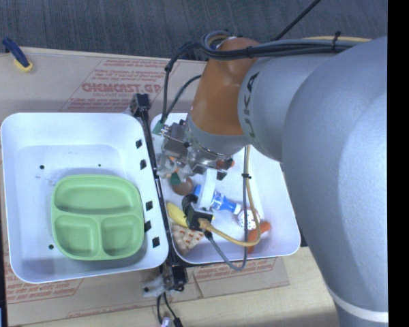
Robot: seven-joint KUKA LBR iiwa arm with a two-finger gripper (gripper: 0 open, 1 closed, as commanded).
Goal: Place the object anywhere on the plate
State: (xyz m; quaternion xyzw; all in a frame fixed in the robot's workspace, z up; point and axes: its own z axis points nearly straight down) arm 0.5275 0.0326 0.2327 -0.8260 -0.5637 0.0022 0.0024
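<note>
A light green plate with three compartments lies in the left white bin, and nothing rests on it. My gripper hangs below the orange wrist band, low over the left part of the right bin. It sits right above a heap of small toy items. Among them are a brown and teal piece directly under the gripper, a blue and white piece, a yellow banana-like piece and a tan waffle-like piece. The arm hides the back of that bin.
A white dotted piece and an orange piece lie at the right bin's front right. A yellow cable loops across its front. The divider between the bins carries black clips. Cardboard lies under both bins.
</note>
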